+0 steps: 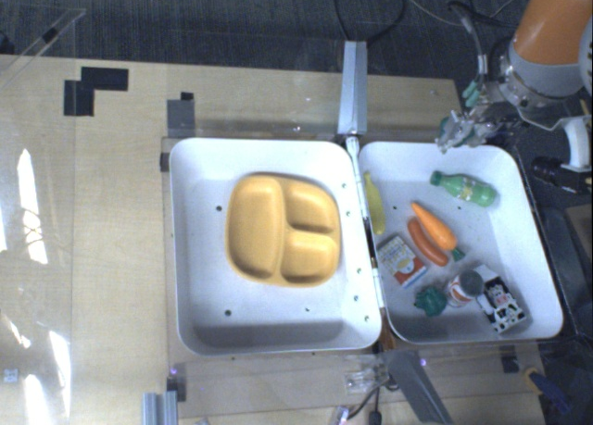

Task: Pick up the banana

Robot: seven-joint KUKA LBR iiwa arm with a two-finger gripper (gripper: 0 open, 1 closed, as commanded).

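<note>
Two white bins sit side by side on the desk [111,229], touching along a shared middle edge. The left bin [199,312] carries a big yellow tray [283,229] with three compartments, lying near its centre. The right bin [533,256] carries the small clutter. The arm [551,25] comes in at the upper right, its orange band above the grey wrist, and its gripper [463,127] hangs over the right bin's far rim; it is too small and blurred for me to tell how the jaws stand.

Inside the right bin, the banana [374,203] lies lengthwise against the left wall, just beside the divider, well apart from the gripper. An orange carrot [433,232] lies slantwise near the middle. A green bottle [462,188] lies on its side toward the far edge, above the carrot. A small printed packet [400,258] sits just left of the carrot. Near the front edge are a dark green lump [431,301], a small can [462,288] and a black-and-white block [501,304], close together in a row.
</note>
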